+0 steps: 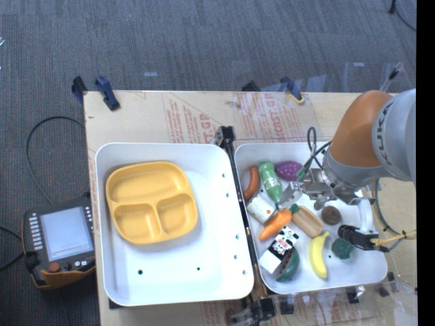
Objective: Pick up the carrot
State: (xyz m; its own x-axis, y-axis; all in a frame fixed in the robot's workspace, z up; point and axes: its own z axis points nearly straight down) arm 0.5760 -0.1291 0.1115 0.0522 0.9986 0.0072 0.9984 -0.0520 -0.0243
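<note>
Carrot (276, 223) lay in the right bin (376, 269), long axis slanting lower-left to upper-right, leafy end up toward the claw (304, 187). Claw hovered just up-right of it; spread or pressed together, could not tell

The grey, rounded KUKA arm (401, 138) wears a broad orange band, dark lettering at its two-o'clock side, thin black cables trailing beneath.
</note>
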